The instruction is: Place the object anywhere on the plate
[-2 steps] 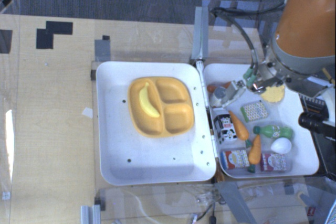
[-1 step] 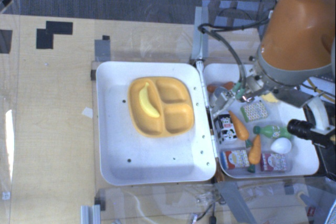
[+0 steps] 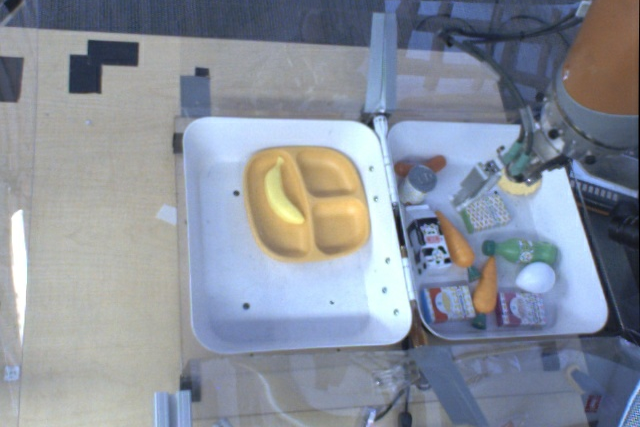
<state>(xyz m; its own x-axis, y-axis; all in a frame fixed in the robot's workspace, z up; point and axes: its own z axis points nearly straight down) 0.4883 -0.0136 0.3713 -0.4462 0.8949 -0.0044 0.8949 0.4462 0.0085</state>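
While the gripper [image 3: 480,183] hangs over the right bin [image 3: 590,285] at its 12 o'clock edge, whether its fingers are parted cannot be told, and nothing shows between them. Two carrots [image 3: 455,239] lie at its 6 o'clock. One yellow plate [image 3: 325,205] sits in the left bin [image 3: 215,255], one banana [image 3: 280,195] in its 9 o'clock compartment.

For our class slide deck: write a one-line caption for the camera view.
Banana on the yellow plate in the left bin; end effector over the cluttered right bin.

Yellow banana [image 3: 281,196] lies in orange plate's [image 3: 335,220] left compartment.
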